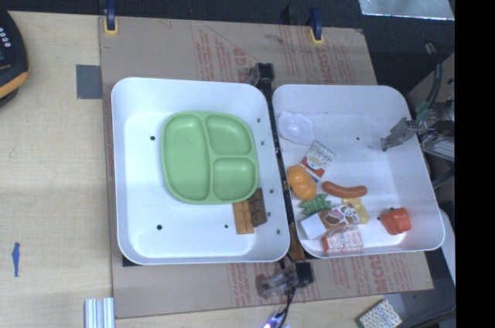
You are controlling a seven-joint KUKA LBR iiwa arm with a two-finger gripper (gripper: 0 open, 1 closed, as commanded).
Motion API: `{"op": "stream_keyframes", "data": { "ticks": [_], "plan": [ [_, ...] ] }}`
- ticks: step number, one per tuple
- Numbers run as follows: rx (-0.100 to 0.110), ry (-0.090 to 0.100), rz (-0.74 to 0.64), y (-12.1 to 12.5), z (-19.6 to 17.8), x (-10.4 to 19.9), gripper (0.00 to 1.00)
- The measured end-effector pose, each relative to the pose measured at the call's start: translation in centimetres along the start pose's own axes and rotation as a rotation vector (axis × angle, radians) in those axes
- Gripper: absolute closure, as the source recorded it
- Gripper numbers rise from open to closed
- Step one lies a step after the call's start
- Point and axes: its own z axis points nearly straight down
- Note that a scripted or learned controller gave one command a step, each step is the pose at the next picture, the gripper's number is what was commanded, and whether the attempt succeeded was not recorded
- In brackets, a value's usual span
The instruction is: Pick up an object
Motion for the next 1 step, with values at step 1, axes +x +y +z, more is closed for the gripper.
{"op": "stream_keyframes", "data": {
  "ticks": [1],
  "plan": [
    [0.017,0.011,-0.011,-3.29,0.42,8.07,0.00]
  ]
}}
